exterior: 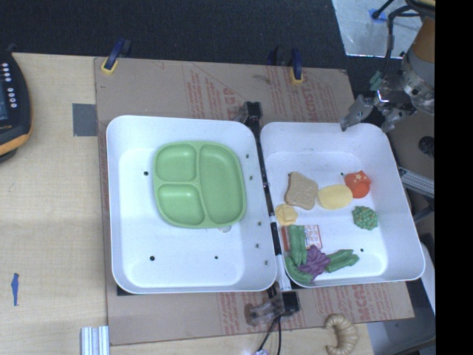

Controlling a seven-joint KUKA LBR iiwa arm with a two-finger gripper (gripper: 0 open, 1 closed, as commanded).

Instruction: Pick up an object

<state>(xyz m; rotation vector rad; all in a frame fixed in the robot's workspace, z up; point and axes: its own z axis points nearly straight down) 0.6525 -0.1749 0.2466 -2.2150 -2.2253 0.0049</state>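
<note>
My gripper [369,119] hovers over the far rim of the right bin [403,220], open, with nothing between its fingers. Below it in that bin lie a brown bread slice [301,190], a yellow potato-like piece [335,197], a red tomato [358,183] and a green broccoli floret [364,217]. Nearer the front are a small yellow piece [286,214], a green bean pod [295,244], purple grapes [316,260] and a green pea pod [341,259]. All of them rest apart from the gripper.
The left bin [133,257] holds a green divided plate [199,183]. A red-printed card [313,235] lies in the right bin. A control pendant [11,106] sits at the far left. A beige curled object [341,333] lies on the bench front. Blue clamps [295,65] hold the cardboard.
</note>
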